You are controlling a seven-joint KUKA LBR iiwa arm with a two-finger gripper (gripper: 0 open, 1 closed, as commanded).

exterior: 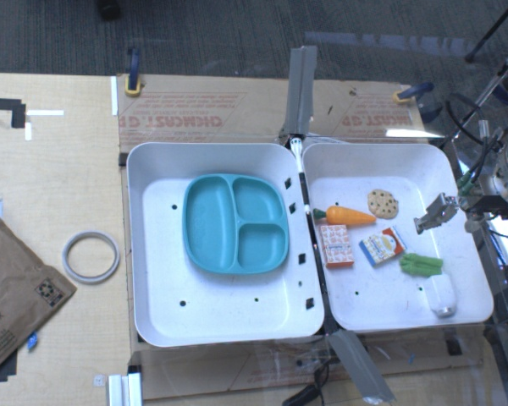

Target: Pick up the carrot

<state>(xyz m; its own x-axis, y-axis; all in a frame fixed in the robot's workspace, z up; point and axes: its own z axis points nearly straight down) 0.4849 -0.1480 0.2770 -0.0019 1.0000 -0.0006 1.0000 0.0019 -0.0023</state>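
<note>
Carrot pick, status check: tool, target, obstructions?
Tool at right bin's right side, clear of items. Carrot lying untouched near the divider. Cookie close beside it.

The arm reaches in from the right, its tool (430,216) hovering low, tilted leftward

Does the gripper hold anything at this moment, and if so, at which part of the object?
Nothing is held. The gripper is at the right side of the right bin, and the carrot lies apart from it on the bin floor, beside the cookie.
</note>
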